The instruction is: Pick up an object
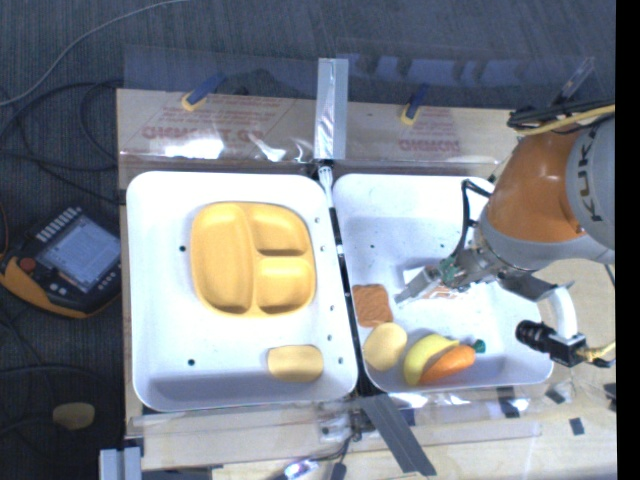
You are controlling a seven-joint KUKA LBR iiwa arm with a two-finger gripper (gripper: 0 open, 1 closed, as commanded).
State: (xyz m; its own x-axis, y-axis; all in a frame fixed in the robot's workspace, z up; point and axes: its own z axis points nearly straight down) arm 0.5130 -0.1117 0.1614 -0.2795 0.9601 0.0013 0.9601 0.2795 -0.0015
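The right bin [400,218] holds a brown cracker-like square [372,304], a pale yellow round piece [384,345], a yellow-green fruit [424,356] and an orange carrot [450,361] along its near side. My gripper [428,281] hangs low over the middle of the right bin, just right of the brown square, reaching in from the right under the orange wrist band [535,198]. Nothing shows between its tips. In the left bin lies a yellow divided plate [252,256] and a tan oblong piece [295,362].
A clear plastic sheet and a metal strip [331,108] stand behind the bins. A handheld pendant [62,260] rests on the floor at the left. Cables run across the carpet at the top left.
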